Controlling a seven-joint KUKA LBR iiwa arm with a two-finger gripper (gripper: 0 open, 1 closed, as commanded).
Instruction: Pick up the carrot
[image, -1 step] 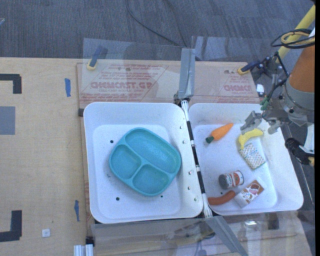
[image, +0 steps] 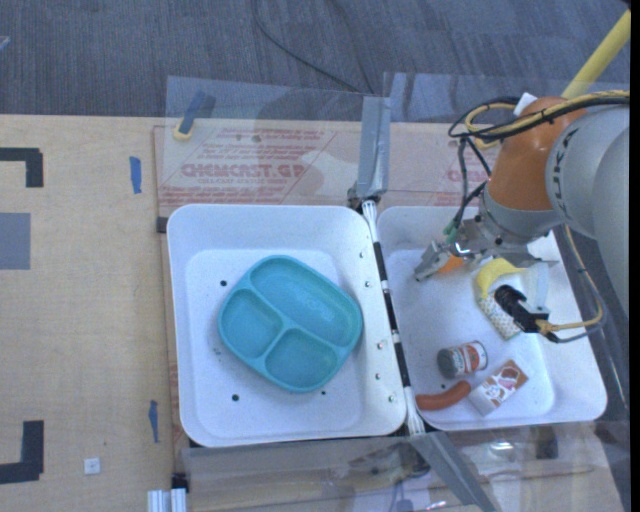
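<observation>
Smooth sausage (image: 443, 397) lies below tool (image: 437, 262) gripping orange carrot (image: 455, 264).

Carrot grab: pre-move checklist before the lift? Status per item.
1. Gripper at the carrot, in the right bin: ok.
2. Carrot seen between the fingers: cannot tell, just a bit of orange shows beside them.
3. Banana apart from the carrot: not ok, it lies right next to it.
4. Can, sausage and small carton away from the grasp: ok, they sit near the bin's front.
5. Blue divided plate out of the way: ok, in the left bin.
</observation>
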